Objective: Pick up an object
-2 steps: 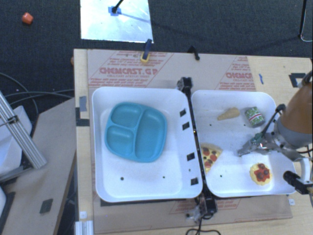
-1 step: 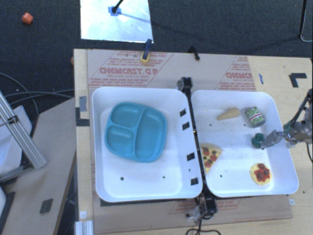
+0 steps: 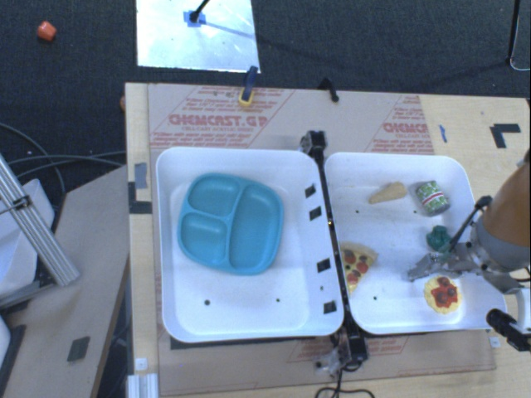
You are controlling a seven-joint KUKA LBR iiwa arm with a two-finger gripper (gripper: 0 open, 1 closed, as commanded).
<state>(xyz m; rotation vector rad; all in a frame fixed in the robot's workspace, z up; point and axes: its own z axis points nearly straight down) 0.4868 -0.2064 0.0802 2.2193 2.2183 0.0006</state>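
Observation:
The right bin (image 3: 398, 317) holds several toy foods. A pizza slice (image 3: 357, 264) lies at its left wall. A tan wedge (image 3: 388, 193) and a green-and-white can (image 3: 431, 196) lie near the far wall. A small teal piece (image 3: 438, 239) and a round yellow tart with red topping (image 3: 442, 294) sit at the right. My gripper (image 3: 430, 265) is low in this bin, between the teal piece just behind it and the tart just in front. I see nothing held in it.
The left bin (image 3: 191, 305) bears a blue divided plate (image 3: 231, 223). A black hinge strip (image 3: 325, 222) runs between the bins. The arm (image 3: 506, 222) comes in over the right bin's right rim. A yellow-tipped tool (image 3: 247, 89) lies behind the bins.

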